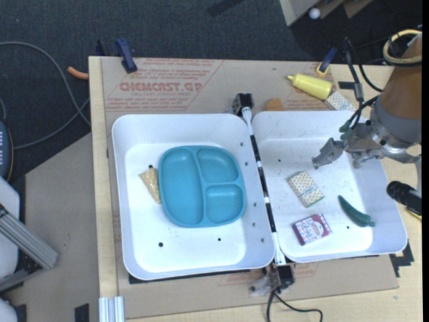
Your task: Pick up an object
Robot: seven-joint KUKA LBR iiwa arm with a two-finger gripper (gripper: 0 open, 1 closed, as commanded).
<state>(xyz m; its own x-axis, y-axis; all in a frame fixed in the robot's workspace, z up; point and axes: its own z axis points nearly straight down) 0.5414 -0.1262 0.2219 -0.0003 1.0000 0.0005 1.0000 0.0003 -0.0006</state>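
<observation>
The right bin (375, 247) holds three things: a tan patterned pouch (305, 187) near its middle, a red packet (312, 229) toward the front, and a green curved object (354, 210) at the right. My gripper (340, 158) hangs over the back of this bin, above and to the right of the pouch. Its fingers stand open with nothing between them. In the left bin (134, 247) a blue divided plate (201, 184) lies flat, and a small tan patterned piece (151, 182) rests against its left edge.
A yellow bottle (310, 84) lies on the bench behind the right bin, with a small brown item (273, 104) beside it. Blue clamps (125, 54) grip the bench's back edge. The grey arm (400, 109) comes in over the right bin's far right corner.
</observation>
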